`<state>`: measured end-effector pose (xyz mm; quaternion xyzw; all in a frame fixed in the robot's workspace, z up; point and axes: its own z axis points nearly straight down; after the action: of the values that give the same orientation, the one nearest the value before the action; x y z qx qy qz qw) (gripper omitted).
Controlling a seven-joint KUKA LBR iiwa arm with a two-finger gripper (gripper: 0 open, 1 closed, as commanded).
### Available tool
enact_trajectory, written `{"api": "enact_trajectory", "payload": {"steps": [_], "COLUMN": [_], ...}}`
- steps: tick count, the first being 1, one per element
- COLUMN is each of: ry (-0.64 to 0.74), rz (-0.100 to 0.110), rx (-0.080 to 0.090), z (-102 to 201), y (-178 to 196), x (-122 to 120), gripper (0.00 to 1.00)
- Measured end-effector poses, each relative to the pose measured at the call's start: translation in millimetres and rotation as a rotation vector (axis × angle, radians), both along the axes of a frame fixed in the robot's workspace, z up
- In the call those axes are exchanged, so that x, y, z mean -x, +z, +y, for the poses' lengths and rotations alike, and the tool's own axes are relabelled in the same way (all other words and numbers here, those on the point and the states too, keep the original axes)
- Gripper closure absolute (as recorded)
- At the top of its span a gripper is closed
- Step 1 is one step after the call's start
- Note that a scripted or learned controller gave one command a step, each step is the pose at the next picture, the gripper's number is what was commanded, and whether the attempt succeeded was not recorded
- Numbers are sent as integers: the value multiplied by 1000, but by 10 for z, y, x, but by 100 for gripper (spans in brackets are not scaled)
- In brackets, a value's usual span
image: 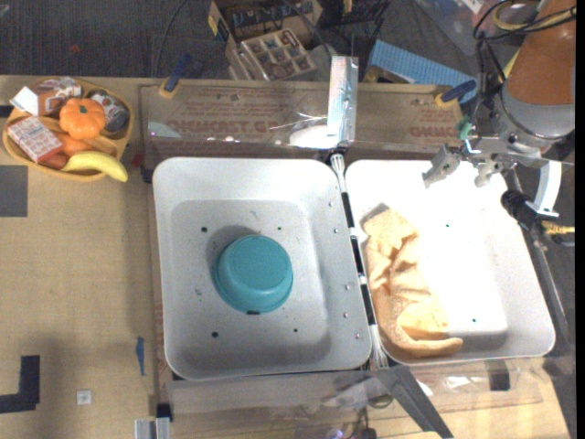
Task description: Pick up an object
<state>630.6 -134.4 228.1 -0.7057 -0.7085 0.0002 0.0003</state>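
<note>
Below-left of your gripper (pixel 462 165), open w/ nothing held, lies the cloth (pixel 402 277); you're pre-approach, descend next.

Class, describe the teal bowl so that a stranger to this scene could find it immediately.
Start at the two white bins; take the left bin. Near its middle sits a round teal bowl, upside down. It is the sole thing there, unlike the crumpled tan cloth in the right bin.
</note>
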Motion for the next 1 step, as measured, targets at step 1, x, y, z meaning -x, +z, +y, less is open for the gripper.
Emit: {"api": "enact_trajectory", "payload": {"steps": [1], "ry": [1], "rz": [-4], "rx": [1], "z": [238], "y": [-1340], "x": [589], "gripper": [0]}}
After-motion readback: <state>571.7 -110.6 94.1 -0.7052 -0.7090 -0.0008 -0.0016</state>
